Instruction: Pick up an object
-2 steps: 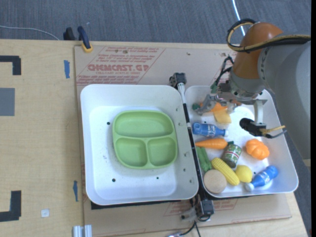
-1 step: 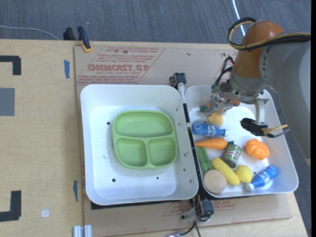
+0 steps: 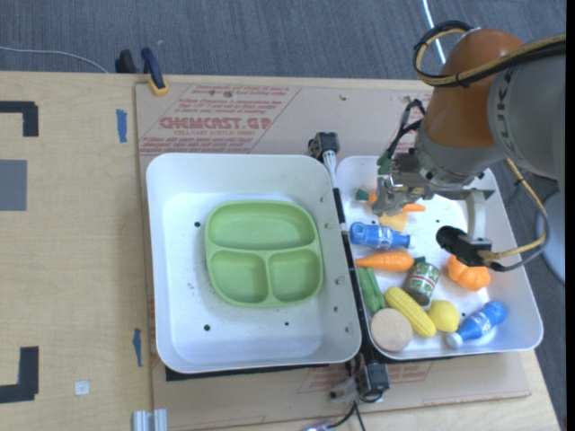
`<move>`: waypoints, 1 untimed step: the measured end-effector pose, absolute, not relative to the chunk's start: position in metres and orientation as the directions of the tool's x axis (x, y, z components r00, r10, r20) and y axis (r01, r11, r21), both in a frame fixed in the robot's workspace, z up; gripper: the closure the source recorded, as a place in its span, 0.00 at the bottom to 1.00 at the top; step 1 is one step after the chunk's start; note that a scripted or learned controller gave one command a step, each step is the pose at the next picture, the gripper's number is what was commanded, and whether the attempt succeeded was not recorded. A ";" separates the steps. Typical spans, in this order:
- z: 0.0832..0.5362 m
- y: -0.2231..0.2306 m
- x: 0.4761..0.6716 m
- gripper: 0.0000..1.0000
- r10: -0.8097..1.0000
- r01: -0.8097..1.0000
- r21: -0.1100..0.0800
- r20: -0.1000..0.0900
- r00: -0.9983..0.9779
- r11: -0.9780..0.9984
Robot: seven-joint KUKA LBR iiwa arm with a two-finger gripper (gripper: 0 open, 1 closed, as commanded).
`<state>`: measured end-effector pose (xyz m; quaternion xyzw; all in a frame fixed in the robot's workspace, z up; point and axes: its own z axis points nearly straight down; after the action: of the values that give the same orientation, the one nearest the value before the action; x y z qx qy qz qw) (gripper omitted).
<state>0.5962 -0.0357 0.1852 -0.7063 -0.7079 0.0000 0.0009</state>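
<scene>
Gripper (image 3: 391, 196) sits low over the far left corner of the right bin (image 3: 535, 329); can't tell whether it's apart or closed, and nothing visibly clamped. Closest candidate is a small orange piece (image 3: 403, 211), flat and partly yellowish, lying on the bin floor just under and beside the gripper tip, partly hidden by it. Crowded around it: blue bottle (image 3: 377, 235) lying on its side just in front, carrot (image 3: 384, 261) nearer still, then a green-label can (image 3: 420, 281), corn cob (image 3: 409, 308), lemon (image 3: 443, 315), round tan disc (image 3: 391, 329), second blue bottle (image 3: 476, 323) at the near right, and an orange lumpy toy (image 3: 469, 275) by the right wall. Left bin (image 3: 180, 241) holds a green divided plate (image 3: 263, 251), well apart from the gripper
</scene>
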 end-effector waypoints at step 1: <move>0.185 -0.036 0.596 0.00 1.000 1.000 -0.002 0.001 -0.002 0.002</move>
<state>0.5959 -0.0361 0.1847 -0.7066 -0.7076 0.0004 0.0012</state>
